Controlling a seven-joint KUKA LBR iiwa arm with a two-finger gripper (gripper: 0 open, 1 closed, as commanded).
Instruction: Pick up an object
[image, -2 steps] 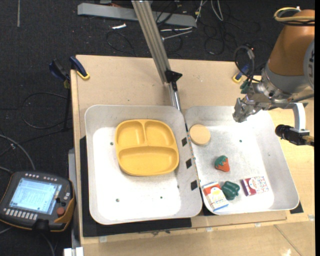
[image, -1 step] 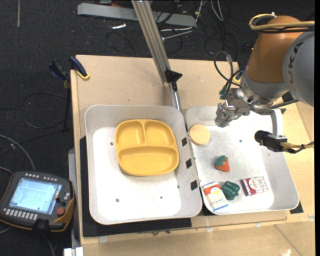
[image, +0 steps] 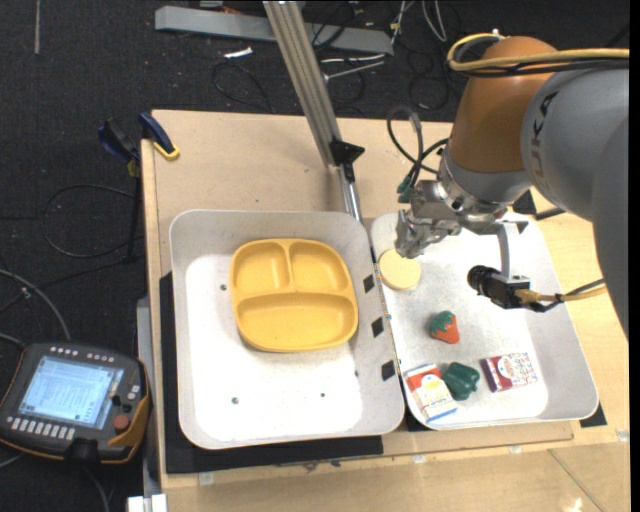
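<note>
Hovering over the round, axis-less cream disc (image: 400, 271), the tool (image: 412, 243) hides its grip state.

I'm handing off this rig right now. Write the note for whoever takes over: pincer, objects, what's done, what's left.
Pincer: low over the right bin's upper left corner, right above the pale yellow disc; grip state unreadable from here.
Objects in the right bin: the disc, a toy strawberry, a dark green piece, a small carton and a red-and-white packet along the near side.
Left bin: yellow divided tray.
Done: approach to the disc.
Left: nothing visibly held yet; grasp and lift remain.
</note>
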